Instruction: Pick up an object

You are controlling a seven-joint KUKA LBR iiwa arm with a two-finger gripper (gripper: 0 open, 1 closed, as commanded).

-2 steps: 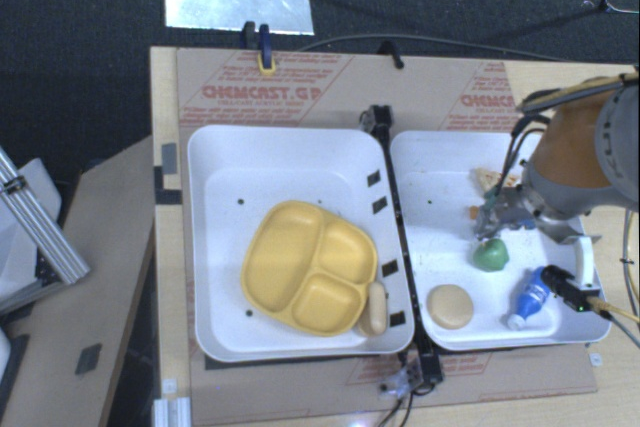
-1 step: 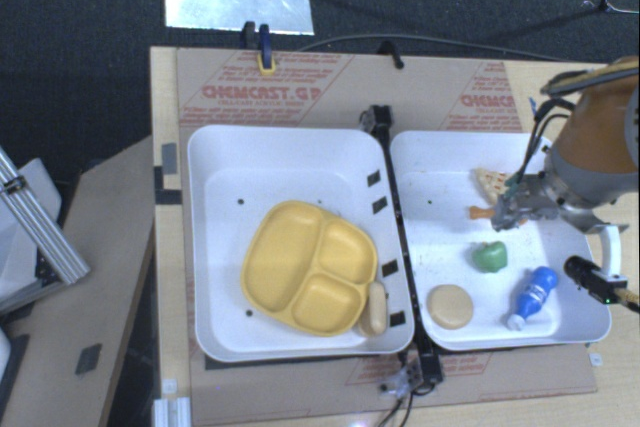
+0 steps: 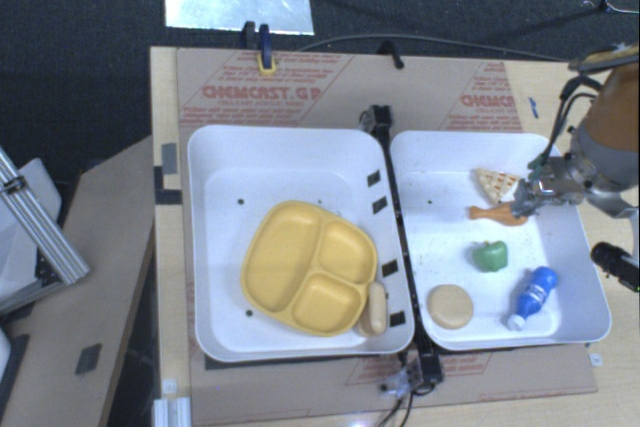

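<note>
The left bin point(image 3: 215, 245) holds a yellow divided tray point(image 3: 300, 265) with a tan bread roll point(image 3: 375, 308) at its edge. The right bin point(image 3: 585, 315) holds a pizza slice point(image 3: 496, 183), orange spoon point(image 3: 495, 213), green pepper point(image 3: 490, 256), round bun point(image 3: 450, 305) and blue bottle point(image 3: 530, 295). The pincer point(image 3: 530, 200) sits low over the spoon's end; I cannot tell its state. Both bins rest on a cardboard-covered tabletop point(image 3: 300, 95), dark carpet beyond.

Grey arm point(image 3: 612, 177) with orange band, black cables looping above the wrist
</note>
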